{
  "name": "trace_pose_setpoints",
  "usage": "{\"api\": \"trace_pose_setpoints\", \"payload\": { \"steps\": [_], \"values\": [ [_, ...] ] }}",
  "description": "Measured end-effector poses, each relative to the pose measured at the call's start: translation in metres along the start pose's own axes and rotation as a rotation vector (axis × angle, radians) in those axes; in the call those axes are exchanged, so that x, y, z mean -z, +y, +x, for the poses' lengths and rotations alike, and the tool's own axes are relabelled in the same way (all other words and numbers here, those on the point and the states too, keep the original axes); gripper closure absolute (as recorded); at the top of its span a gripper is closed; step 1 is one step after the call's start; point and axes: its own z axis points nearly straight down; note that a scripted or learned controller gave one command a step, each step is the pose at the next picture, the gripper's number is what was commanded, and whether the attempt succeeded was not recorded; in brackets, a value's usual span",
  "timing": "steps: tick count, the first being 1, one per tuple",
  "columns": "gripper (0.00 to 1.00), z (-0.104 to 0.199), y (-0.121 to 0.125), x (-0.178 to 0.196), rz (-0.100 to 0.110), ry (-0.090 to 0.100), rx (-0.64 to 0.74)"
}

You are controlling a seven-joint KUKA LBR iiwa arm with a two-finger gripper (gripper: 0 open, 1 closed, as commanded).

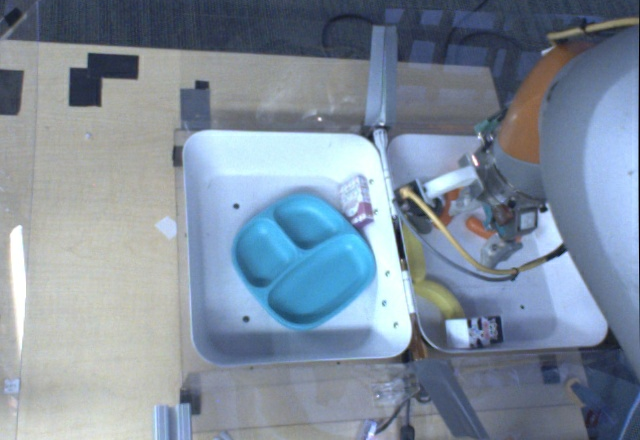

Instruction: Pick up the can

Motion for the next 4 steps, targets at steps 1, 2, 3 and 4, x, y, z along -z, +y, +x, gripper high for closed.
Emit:
{"api": "trace_pose_setpoints", "payload": {
  "steps": [1, 2, 3, 4],
  "values": [
    [0.00, 0.082, -0.010, -0.001, 0.000, 0.000, -0.023],
    [0.00, 0.091, -0.021, -0.001, 0.000, 0.000, -0.023],
    [0.00, 0.119, -0.086, -0.001, 0.001, 0.001, -0.009],
    [0.00, 0.116, -0.064, 0.061, -0.002, 0.001, 0.114]
  ]
}}
